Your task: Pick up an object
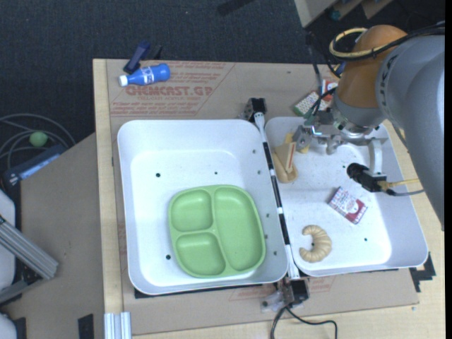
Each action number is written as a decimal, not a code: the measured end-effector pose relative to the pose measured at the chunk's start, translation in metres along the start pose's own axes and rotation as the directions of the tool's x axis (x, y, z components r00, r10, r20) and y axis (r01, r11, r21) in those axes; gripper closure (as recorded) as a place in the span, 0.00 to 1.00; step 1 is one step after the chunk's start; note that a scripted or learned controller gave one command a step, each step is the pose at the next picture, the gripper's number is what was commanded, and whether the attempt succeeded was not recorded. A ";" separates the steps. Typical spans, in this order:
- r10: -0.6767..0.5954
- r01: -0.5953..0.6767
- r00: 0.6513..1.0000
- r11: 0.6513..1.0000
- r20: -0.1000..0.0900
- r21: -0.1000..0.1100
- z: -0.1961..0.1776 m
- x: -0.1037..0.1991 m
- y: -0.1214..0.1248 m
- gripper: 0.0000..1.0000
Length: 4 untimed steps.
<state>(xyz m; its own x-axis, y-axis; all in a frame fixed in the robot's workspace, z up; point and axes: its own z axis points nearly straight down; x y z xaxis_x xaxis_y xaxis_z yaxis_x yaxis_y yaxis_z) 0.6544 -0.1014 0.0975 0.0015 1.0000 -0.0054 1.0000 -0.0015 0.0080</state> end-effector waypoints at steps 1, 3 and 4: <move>-0.002 0.002 1.000 1.000 -0.005 0.006 0.013 0.010 0.012 0.00; -0.002 0.002 1.000 1.000 -0.005 0.009 0.003 0.008 0.012 1.00; -0.002 0.002 1.000 1.000 -0.005 0.006 0.002 0.008 0.013 0.00</move>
<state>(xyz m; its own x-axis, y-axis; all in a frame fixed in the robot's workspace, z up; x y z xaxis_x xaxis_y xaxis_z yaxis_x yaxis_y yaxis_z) 0.6670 -0.0932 0.0952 -0.0009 1.0000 -0.0008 1.0000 0.0009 0.0018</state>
